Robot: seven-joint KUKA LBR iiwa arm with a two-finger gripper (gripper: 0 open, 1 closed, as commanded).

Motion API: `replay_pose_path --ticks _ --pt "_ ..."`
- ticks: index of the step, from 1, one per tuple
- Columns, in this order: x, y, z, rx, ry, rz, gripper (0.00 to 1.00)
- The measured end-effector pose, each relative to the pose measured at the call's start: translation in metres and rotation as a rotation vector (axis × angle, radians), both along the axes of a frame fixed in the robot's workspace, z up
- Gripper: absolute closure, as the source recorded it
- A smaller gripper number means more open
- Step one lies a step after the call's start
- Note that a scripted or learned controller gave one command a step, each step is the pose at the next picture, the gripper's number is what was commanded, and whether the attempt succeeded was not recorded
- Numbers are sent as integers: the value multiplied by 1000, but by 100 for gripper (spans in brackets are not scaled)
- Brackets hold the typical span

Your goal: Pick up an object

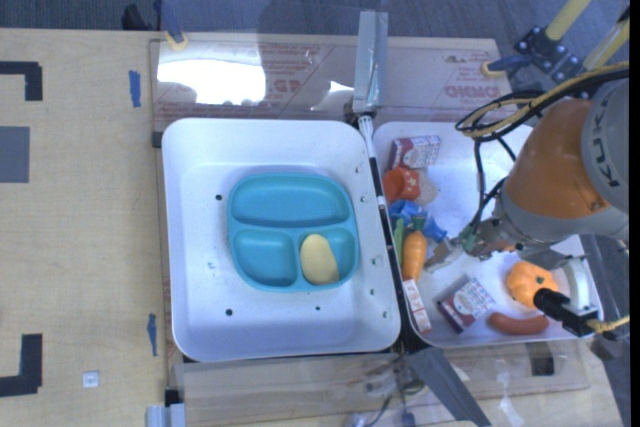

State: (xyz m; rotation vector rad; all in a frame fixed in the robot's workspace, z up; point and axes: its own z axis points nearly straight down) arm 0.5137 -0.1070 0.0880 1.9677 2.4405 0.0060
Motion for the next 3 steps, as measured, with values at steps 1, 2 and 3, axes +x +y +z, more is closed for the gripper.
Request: replay_pose_path --ticks 1,2,3 --pt "2 -1 12 -1 -7 -3 100" --pt "1 -1 11 -1 -5 -3 0" --pt "29 3 0 -3 1 199 0"
